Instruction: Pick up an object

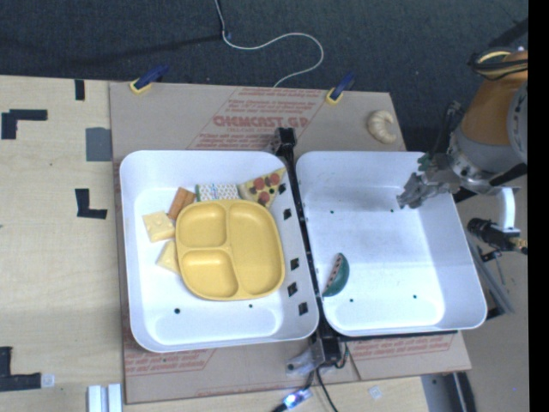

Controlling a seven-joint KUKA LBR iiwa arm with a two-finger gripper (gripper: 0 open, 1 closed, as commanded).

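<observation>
bins: 2, left (141,316) and right (446,307)
yellow divided plate (230,249): 1
green slice toy (335,275): 1
blue-yellow clamps: 2, at (149,78) and (340,87)
small food pieces at plate's 9–1 o'clock: count unclear

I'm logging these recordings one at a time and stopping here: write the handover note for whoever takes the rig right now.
Gripper: above the right bin's far right area, nothing visible between its fingers; whether they are open or shut cannot be told from this view.
Left bin: a yellow divided plate lies on top of several small flat items, among them a tan cracker-like piece and a pizza-slice-like piece at the far edge.
Right bin: one green and red slice-shaped object near the divider wall, well apart from the gripper.
Done: nothing picked up.
Left: choose an object, descend, grasp, lift.
</observation>
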